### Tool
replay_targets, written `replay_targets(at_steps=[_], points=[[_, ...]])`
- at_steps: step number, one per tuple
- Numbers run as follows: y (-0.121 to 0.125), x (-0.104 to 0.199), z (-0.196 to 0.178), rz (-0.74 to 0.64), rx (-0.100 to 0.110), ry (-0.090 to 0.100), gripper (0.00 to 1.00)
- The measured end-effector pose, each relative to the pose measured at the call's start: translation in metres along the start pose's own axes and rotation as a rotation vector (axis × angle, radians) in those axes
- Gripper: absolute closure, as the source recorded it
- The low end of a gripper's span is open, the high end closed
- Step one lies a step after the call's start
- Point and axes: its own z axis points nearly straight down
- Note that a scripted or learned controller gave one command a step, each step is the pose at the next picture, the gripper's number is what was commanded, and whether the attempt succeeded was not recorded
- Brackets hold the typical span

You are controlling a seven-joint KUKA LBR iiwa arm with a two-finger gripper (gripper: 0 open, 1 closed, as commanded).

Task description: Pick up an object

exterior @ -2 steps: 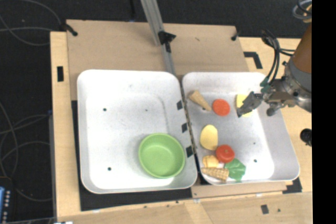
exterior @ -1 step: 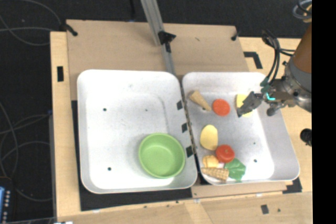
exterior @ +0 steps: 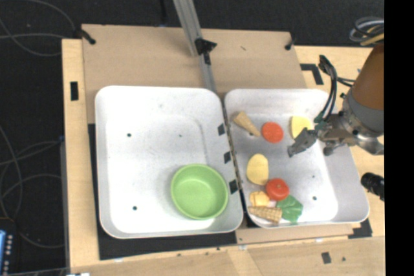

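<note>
Grey pincer point(exterior: 303, 143) hovers over right bin point(exterior: 336, 203), fingers spread, nothing between them. Yellow wedge point(exterior: 299, 125) just beside it at 12 o'clock; orange-red ball point(exterior: 272, 132) near at 10; pale yellow lemon-shaped piece point(exterior: 257, 168) at 8. Green bowl point(exterior: 198, 191) sits in left bin point(exterior: 129, 113), well apart.

Pale wooden bench top point(exterior: 272, 255) with a brown cardboard-coloured sheet point(exterior: 142, 58) across its rear part. Two shallow white plastic bins sit side by side on it, inner edges touching. Left bin point(exterior: 129, 119) and right bin point(exterior: 336, 197) both rest over a black mat point(exterior: 94, 139) that shows at the left and front edges. A slanted grey metal pole point(exterior: 184, 10) meets the sheet behind the bins.
</note>
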Motion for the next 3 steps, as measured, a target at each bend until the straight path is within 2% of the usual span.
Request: replay_targets(at_steps=[2, 3], points=[[-0.005, 0.004, 0.125, 0.000, 0.003, 0.001, 0.00], [-0.002, 0.005, 0.111, 0.004, -0.007, 0.005, 1.00]])
